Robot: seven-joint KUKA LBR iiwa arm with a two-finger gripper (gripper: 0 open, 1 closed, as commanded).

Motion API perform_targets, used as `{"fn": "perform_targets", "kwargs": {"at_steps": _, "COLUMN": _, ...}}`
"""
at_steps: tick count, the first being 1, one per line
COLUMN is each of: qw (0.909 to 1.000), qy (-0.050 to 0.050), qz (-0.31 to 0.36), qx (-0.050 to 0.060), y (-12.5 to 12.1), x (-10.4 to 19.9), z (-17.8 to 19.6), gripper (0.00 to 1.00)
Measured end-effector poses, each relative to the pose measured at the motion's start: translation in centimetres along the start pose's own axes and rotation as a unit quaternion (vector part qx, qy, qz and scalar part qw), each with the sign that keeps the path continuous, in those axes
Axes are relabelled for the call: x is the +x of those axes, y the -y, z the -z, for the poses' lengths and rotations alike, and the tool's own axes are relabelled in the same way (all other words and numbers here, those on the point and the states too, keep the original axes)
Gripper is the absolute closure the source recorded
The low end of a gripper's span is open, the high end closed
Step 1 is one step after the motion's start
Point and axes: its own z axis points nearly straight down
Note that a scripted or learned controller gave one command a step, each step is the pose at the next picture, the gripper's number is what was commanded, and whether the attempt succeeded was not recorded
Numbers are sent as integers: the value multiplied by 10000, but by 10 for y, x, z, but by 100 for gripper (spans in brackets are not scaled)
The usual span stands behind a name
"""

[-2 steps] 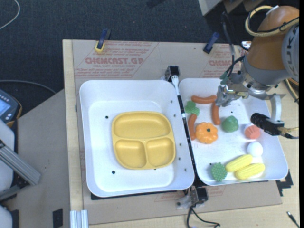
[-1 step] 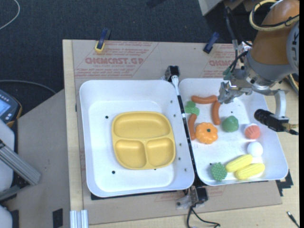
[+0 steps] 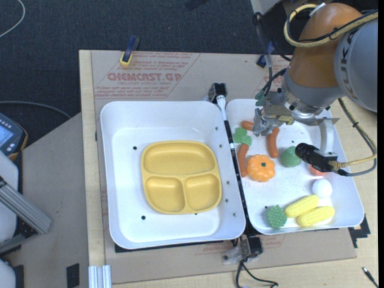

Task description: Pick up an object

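At the far left of the bench, the left bin (image 3: 114,161) carried a yellow divided plate (image 3: 180,176) and nothing I could grasp. Every candidate object lay in the right bin (image 3: 348,212). Reading across that bin: a green piece (image 3: 242,137) and a carrot (image 3: 242,159) sat against its left wall, with an orange pumpkin (image 3: 261,168) just beside the carrot.

My gripper (image 3: 264,123) hung over the upper part of the right bin. Whether it was spread or closed could not be determined, and no object was visible in its hold.

The nearest object was an orange sausage-shaped piece (image 3: 273,143), lying just beside the gripper at about 5 o'clock. Its long axis ran roughly 12 to 6 o'clock. In my judgement, a short shift toward 5 o'clock and a closing direction across that axis, 9 to 3 o'clock, would be required.

Further right lay a green ball (image 3: 290,158), a white egg (image 3: 322,188) and the yellow corn (image 3: 309,210).
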Motion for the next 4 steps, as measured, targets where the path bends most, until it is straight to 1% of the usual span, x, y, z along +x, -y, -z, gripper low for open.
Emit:
{"fn": "perform_targets", "kwargs": {"at_steps": 1, "qw": 10000, "qy": 3, "qz": -6, "qx": 4, "y": 18, "x": 49, "z": -5, "gripper": 100}}
{"fn": "perform_targets", "kwargs": {"at_steps": 2, "qw": 10000, "qy": 11, "qz": -24, "qx": -26, "y": 26, "x": 48, "z": 12, "gripper": 100}}
{"fn": "perform_targets", "kwargs": {"at_steps": 3, "qw": 10000, "qy": 11, "qz": -26, "qx": 1, "y": 31, "x": 55, "z": 1, "gripper": 100}}
{"fn": "perform_targets", "kwargs": {"at_steps": 4, "qw": 10000, "qy": 16, "qz": -26, "qx": -24, "y": 20, "x": 58, "z": -4, "gripper": 100}}
